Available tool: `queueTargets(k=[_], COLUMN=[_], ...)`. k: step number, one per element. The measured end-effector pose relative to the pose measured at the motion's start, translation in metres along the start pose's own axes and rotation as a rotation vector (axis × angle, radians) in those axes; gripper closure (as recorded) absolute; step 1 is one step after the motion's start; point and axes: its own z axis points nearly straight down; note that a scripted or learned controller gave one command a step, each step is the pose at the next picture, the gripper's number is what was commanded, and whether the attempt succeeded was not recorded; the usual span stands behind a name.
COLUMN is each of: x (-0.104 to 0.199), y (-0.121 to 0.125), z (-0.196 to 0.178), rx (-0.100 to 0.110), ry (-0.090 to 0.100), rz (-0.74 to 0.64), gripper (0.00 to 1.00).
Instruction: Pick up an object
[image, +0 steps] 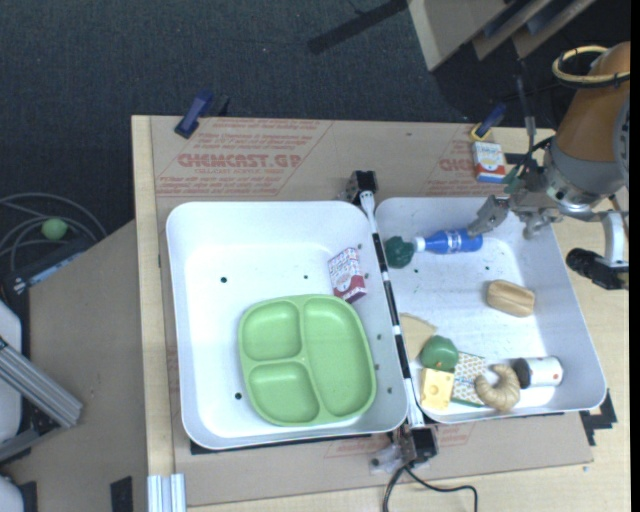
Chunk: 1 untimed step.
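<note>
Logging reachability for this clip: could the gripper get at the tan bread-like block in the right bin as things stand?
Probably yes. The tan block lies alone on bare floor of the right bin, nothing on or against it, and the gripper hangs close above that bin.

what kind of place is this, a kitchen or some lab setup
Most likely a robotics lab bench, not a kitchen: a grey arm with an orange band reaches over two shallow white plastic bins clamped to a cardboard-covered bench, holding toy-like clutter such as a green divided plastic tray.
</note>
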Motion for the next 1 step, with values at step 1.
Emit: queueTargets(k=[1], x=[-0.0014], y=[-0.1657], z=[0.0281], rx=[0.005], ry=[0.002], rz=[0.001], gripper=[0.00])
